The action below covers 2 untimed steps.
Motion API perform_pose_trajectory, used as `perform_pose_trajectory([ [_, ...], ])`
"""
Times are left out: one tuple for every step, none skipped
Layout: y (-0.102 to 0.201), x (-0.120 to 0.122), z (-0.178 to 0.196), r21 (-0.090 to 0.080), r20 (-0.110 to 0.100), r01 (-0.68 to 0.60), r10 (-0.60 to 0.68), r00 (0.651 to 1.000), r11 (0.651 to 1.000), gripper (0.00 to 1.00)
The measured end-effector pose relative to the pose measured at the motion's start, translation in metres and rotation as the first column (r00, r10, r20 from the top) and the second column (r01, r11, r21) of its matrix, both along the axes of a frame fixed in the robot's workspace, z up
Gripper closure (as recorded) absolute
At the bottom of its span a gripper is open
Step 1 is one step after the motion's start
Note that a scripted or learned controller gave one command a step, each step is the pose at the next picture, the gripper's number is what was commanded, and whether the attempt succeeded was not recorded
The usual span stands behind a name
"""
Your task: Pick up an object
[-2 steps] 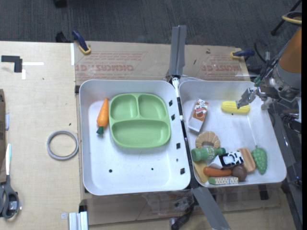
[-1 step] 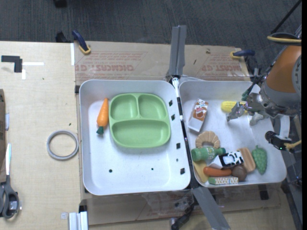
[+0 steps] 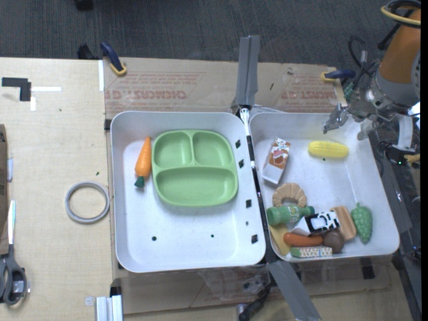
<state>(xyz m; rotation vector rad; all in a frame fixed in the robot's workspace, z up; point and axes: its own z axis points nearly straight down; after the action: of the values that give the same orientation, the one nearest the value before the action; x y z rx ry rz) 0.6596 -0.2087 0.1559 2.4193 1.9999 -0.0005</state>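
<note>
Gripper (image 3: 336, 120) up over the right bin's (image 3: 374, 199) far edge, can't tell its state, yellow corn (image 3: 328, 150) lying just below it, rest of the toy food piled well below.

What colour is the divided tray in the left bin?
Light green; the divided tray shows clearly in the camera view.

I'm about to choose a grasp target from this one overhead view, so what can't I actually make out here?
- Gripper: small and dark above the right bin's back wall; open or shut cannot be told.
- Front pile: toys overlap, so the lower ones are partly hidden and hard to identify.
- Carton: label print too small to read.
- Scissors: cut off by the left edge.
- Arm: cut off by the right edge.
</note>
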Motion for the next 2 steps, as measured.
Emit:
perform_pose_trajectory([
  [0.009, 0.0, -0.064, 0.001, -0.002, -0.12, 0.12, 0.993, 0.993, 0.0],
  [0.076, -0.043, -0.033, 0.002, -0.002, -0.12, 0.12, 0.993, 0.993, 0.0],
])
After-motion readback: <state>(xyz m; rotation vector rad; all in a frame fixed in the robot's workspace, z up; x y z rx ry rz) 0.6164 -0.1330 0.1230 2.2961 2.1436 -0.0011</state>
